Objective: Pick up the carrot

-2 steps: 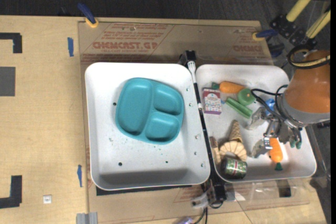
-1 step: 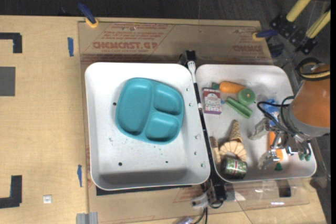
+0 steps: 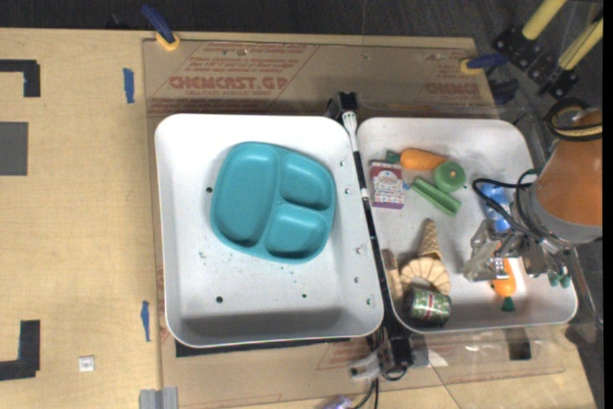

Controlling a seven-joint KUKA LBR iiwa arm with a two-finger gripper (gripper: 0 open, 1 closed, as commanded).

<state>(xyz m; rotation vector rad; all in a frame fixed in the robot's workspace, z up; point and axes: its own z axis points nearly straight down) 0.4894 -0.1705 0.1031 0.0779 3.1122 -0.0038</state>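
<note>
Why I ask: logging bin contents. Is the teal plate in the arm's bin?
No, the teal plate lies in the view's left bin, away from the arm.

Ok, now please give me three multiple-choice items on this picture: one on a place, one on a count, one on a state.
1. Where is the teal plate?
A. in the view's left bin
B. in the other bin
C. on the bare bench

2. How many compartments has the plate?
A. two
B. three
C. five

3. How is the toy cone placed?
A. standing upright
B. resting on the plate
C. lying flat in the right bin

Answers: 1 A, it rests on that bin's floor; 2 B, ridges split it in three; 3 C, its whole length lies along the bin floor.
</note>
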